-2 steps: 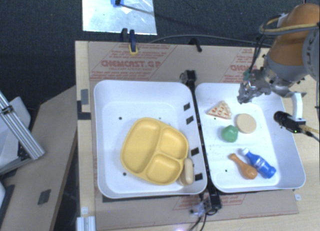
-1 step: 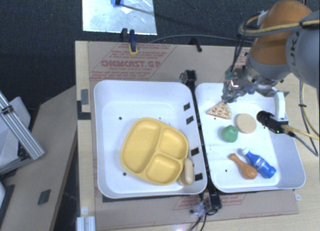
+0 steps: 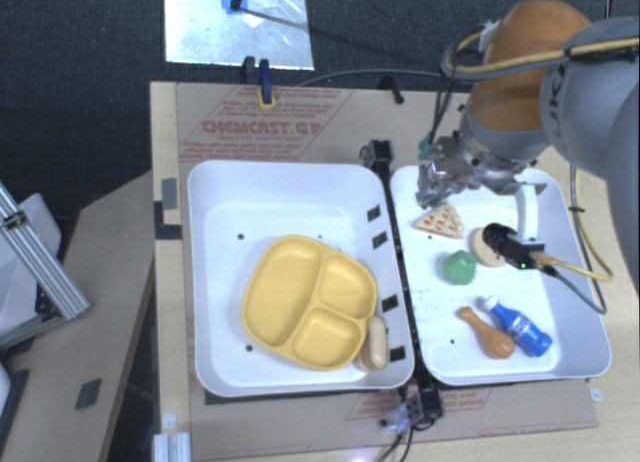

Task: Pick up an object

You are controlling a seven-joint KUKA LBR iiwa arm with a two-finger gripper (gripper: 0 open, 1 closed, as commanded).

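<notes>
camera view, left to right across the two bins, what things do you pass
yellow divided plate → bread roll → pizza slice → green ball → blue bottle

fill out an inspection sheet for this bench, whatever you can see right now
surface: printed board bearing left bin and right bin, side by side
job's things: right bin holds pizza slice, green ball, tan disc, drumstick, blue bottle
clutter: left bin holds yellow divided plate, tan roll at its near right edge
grippers: gripper hangs over the pizza slice, at the right bin's far left corner
cables: yellow cable looping by the arm's orange band; dark cable on the board behind the bins
surroundings: dark carpet, shiny sheet, metal frame at left
</notes>
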